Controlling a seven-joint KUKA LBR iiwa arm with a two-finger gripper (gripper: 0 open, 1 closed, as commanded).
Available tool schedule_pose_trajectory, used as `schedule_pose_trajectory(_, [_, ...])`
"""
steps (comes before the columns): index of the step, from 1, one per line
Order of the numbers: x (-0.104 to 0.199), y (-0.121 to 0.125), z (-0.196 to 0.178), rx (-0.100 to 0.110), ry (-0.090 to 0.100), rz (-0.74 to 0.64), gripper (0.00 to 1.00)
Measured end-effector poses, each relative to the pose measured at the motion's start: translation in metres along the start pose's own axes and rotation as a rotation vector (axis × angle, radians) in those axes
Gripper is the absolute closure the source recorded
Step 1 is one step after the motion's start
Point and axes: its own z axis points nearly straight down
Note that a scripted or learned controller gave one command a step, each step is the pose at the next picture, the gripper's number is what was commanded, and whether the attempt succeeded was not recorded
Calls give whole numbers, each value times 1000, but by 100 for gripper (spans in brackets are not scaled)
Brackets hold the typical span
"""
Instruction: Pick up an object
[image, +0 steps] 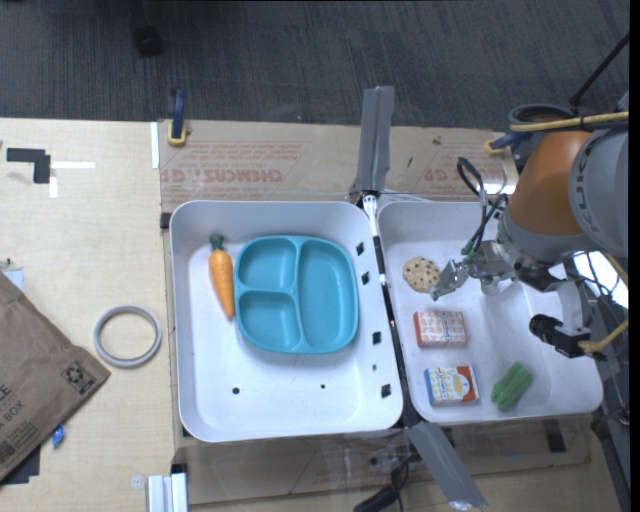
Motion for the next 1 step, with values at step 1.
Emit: schedule_pose_trajectory(1, [0, 0, 0, 0, 0, 0, 0])
